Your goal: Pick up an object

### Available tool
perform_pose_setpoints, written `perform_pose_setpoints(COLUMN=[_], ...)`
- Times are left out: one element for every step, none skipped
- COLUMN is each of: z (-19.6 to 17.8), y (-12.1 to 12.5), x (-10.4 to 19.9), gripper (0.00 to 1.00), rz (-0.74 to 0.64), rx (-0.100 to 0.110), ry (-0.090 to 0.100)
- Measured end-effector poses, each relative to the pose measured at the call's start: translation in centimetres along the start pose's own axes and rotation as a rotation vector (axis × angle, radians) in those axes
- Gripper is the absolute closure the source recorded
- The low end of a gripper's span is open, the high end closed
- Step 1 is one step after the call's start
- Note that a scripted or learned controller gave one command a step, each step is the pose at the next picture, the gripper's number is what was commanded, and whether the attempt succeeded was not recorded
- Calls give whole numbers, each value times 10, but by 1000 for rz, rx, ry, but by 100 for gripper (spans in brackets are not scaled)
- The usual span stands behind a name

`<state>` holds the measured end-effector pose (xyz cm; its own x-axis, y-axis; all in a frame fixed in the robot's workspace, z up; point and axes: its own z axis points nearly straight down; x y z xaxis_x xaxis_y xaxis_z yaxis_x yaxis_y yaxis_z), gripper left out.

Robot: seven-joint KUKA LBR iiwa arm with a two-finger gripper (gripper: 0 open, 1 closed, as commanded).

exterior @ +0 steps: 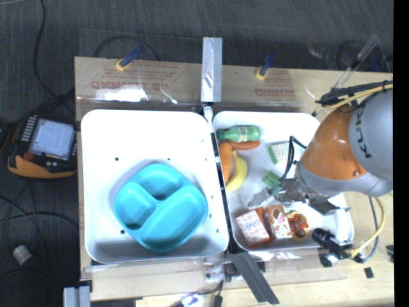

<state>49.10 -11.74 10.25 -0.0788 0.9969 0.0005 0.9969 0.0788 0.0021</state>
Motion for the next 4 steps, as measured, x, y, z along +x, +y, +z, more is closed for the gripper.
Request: perform_pose_setpoints(z=[-76, 13, 0, 4], y=[-8, -5, -2, -4], x=[-7, -17, -16, -15], gripper=[0, 0, 100, 0], rz=[-123, -171, -173, -173], rx=[4, -9, -16, -9], ry=[1, -5, -3, -2])
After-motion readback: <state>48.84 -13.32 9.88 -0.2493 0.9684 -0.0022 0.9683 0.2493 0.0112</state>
